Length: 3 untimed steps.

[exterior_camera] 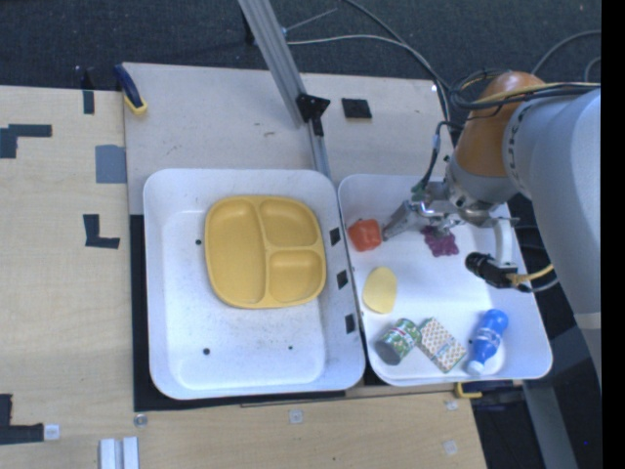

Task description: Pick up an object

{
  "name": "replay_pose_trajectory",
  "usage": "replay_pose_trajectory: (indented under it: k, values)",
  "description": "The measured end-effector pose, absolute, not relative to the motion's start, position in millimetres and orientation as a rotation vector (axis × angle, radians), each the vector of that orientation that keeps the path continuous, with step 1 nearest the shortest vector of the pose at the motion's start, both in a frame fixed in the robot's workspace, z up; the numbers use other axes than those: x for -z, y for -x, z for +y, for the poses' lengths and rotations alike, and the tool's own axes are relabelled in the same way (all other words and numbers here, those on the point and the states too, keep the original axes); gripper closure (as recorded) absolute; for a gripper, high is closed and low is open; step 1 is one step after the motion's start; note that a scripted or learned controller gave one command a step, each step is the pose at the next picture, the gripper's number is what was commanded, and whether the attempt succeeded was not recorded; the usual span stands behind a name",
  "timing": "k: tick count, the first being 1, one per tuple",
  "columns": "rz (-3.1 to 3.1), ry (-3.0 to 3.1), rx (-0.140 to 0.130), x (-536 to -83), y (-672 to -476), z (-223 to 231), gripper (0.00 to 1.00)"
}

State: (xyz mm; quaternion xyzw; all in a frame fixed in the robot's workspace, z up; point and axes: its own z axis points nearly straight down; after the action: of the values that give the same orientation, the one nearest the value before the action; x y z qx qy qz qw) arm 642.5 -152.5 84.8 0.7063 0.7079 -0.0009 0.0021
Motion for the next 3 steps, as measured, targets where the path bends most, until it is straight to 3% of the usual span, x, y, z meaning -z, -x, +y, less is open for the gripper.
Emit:
replay_pose_trajectory:
  k: [1,3]
  values:
    - [2.217,-2.210,-0.002,-99,-644.7,-153,1.00]
    - [2.221,-2.217,-0.004,-190,-659.1,-149,1.00]
